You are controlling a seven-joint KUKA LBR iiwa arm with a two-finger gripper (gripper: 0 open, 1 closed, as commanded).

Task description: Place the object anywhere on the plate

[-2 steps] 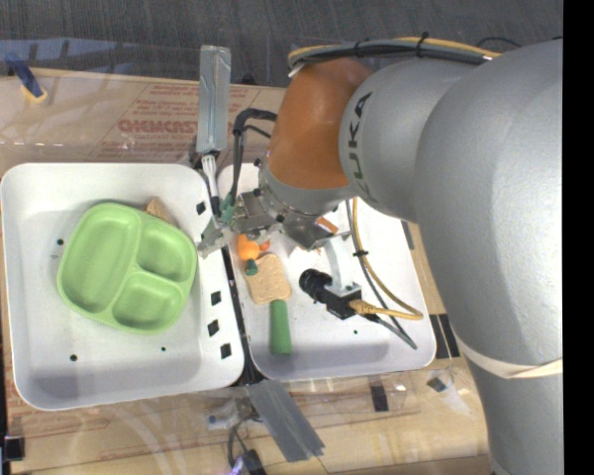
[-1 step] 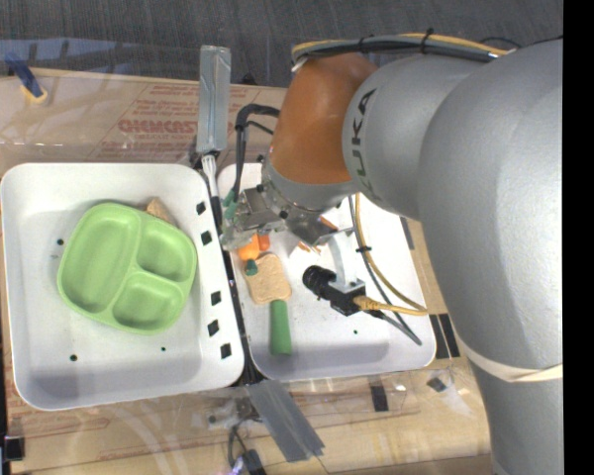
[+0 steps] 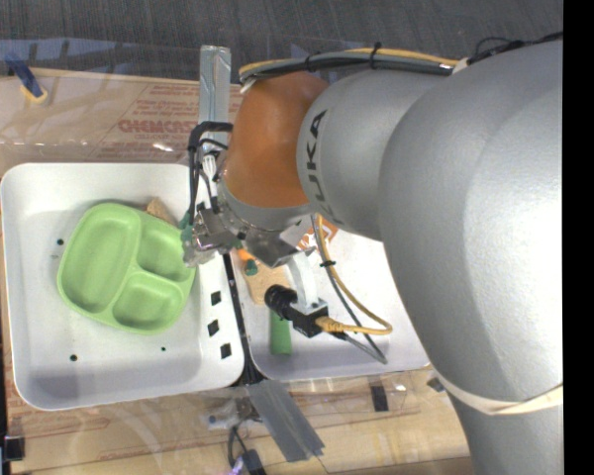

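Observation:
A light green plate [image 3: 119, 270] with three compartments lies in the left bin [image 3: 40, 364]. My gripper [image 3: 194, 243] hangs at the plate's right edge, over the bin's right wall, with the arm's orange band just above and to the right of it. In the right bin [image 3: 346, 359], below the wrist, lie a green stick-shaped object [image 3: 280, 336], a small orange piece [image 3: 247, 262] and a tan object [image 3: 264, 283], partly hidden by the arm. A tan scrap [image 3: 158, 208] peeks out behind the plate's upper right rim.
The large grey arm covers most of the right bin and the view's right side. A yellow cable [image 3: 361, 317] loops from the wrist over the right bin. Cardboard and tape [image 3: 99, 117] lie behind the bins.

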